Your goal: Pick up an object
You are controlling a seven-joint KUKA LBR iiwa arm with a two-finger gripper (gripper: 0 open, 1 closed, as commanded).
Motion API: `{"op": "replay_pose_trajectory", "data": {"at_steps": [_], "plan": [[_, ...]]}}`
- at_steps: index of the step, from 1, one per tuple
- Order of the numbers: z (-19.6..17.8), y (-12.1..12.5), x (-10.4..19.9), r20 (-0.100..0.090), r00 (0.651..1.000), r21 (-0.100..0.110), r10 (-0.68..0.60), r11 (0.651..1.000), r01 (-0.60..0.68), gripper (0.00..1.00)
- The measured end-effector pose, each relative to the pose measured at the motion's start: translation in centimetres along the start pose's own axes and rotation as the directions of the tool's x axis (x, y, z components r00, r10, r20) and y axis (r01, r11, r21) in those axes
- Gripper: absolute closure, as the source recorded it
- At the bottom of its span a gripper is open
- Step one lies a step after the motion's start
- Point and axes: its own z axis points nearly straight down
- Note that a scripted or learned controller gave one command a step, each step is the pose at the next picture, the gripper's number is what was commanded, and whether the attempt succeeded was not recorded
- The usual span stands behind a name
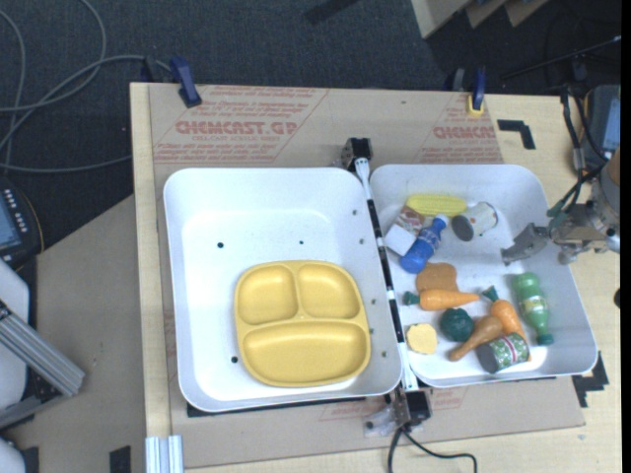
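Tool [521, 247] hangs at the right bin's [473, 173] right edge — grip state unclear; green bottle [532, 305] lies just below it.

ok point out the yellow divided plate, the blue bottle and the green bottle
yellow divided plate [301, 323], camera view, on the ridge between its compartments
blue bottle [421, 249], camera view, on the middle of its body
green bottle [532, 306], camera view, on the middle of its body
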Motion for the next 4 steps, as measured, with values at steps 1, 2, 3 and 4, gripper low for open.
{"op": "replay_pose_trajectory", "data": {"at_steps": [1, 2, 3, 4], "plan": [[8.9, -1.7, -0.3, 0.013, 1.0, -0.022, 0.0, 1.0, 0.0, 0.0], [8.6, -2.2, 0.0, 0.003, 1.0, -0.006, 0.001, 1.0, -0.001, 1.0], [4.7, -1.7, 9.2, -0.002, 1.0, -0.005, -0.01, 1.0, 0.01, 1.0], [11.3, -4.8, 10.7, -0.002, 1.0, 0.004, 0.0, 1.0, 0.0, 1.0]]}}
